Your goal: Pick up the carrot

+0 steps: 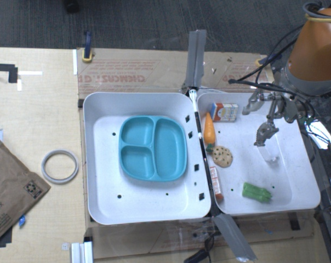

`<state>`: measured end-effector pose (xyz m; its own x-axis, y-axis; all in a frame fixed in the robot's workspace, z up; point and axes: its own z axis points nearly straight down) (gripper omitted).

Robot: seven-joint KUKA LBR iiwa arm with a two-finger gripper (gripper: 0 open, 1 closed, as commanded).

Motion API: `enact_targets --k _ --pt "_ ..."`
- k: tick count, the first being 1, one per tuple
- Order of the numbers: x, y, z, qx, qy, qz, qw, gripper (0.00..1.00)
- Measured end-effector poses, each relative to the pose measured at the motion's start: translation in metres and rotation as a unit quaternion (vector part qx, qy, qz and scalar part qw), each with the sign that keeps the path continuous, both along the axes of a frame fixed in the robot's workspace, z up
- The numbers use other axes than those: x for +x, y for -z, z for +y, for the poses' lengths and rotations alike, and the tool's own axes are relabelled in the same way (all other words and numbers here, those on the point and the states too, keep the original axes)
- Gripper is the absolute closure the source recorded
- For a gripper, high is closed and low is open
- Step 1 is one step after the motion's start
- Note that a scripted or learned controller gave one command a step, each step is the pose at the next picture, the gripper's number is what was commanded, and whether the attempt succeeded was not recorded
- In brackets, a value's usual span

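The carrot (209, 128) lies ungrasped at the right bin's (297, 199) left wall. The pincer (266, 133) hangs well right of it; whether apart or together, nobody can tell.

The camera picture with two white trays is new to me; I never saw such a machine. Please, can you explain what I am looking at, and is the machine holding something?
One camera looks down at a slant on a bench. The grey and orange shape at the right is a robot arm; its gripper hangs above the right shallow white bin, and nothing shows between its fingers. In that bin lie an orange carrot along the left wall, a round chocolate-chip cookie, a small white and red carton, a green block-shaped item and a thin red packet. The left white bin holds a blue divided plate. A grey tape ring lies on the bench.
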<state>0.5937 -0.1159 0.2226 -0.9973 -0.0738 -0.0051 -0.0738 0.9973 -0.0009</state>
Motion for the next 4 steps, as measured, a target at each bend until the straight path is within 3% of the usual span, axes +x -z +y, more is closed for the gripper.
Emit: enact_targets --k 1,2,3,4 --pt "-0.022 0.031 0.075 0.0007 -0.056 0.002 0.9984 0.0" --pt "0.02 0.03 0.085 0.0003 -0.125 0.0 0.9922 0.0" --pt "0.012 0.13 0.02 -0.0002 -0.208 0.0 0.9782 0.0" --pt "0.044 0.03 0.099 -0.0002 -0.326 -0.001 0.9454 0.0"
